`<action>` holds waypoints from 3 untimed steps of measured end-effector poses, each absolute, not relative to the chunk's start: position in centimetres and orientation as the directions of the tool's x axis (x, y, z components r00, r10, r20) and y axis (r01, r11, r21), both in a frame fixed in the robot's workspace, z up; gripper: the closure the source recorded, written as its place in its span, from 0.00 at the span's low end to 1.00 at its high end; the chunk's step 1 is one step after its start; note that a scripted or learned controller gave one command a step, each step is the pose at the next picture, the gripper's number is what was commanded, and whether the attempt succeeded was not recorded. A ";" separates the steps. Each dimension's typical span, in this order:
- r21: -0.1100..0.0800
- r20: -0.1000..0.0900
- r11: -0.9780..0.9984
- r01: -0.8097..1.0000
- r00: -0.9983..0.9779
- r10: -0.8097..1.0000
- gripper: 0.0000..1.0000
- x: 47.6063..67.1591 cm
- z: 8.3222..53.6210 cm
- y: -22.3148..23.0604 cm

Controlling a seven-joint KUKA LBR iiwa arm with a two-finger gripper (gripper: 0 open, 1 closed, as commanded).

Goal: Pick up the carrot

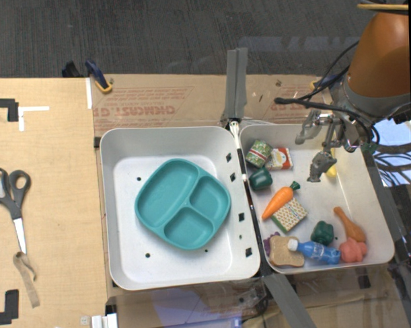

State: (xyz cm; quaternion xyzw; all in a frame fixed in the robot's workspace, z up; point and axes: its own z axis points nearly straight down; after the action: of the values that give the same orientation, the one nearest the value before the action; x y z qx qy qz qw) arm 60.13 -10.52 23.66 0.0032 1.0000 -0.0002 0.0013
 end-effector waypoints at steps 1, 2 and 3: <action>0.000 -0.012 0.999 0.050 -0.999 0.050 0.00 59.0 9.8 -10.5; -0.001 -0.016 0.999 0.047 -0.999 0.047 1.00 59.1 10.9 -10.4; -0.001 -0.015 0.999 0.047 -0.999 0.047 0.00 59.1 10.9 -10.4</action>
State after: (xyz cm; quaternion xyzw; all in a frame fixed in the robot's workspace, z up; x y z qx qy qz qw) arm 59.13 -10.42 10.89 0.0237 0.9997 -0.0005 0.0077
